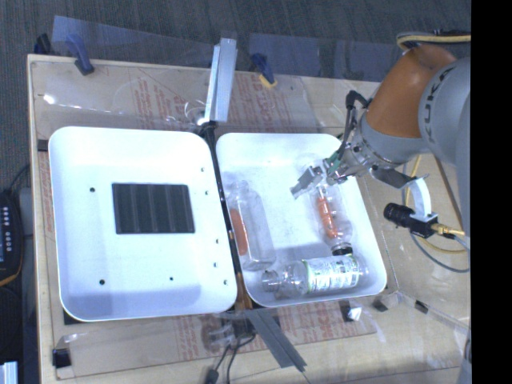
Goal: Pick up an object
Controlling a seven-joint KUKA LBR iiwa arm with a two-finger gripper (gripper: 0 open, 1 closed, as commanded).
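Arm [416, 94] bent over right bin [276, 154]; end effector [314, 179] above orange-filled bottle [330, 217].

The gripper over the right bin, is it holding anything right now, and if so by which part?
Nothing is held. The gripper hangs open above the right bin, just over the orange-filled bottle's upper end.

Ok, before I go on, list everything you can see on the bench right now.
White bins: two, side by side; left bin, right bin.
Dark ribbed panel: one, black, on the left bin's floor.
Clear bottle with orange stripe: one, lying along the right bin's left wall.
Clear bottle with orange contents: one, right bin, right side, black cap toward the front.
Clear bottle with pale label: one, lying along the right bin's front wall.
Blue clamps: two, back edge of the bench.
Arm: grey and orange, from the right.
Claw: over the right bin, above the orange-filled bottle.
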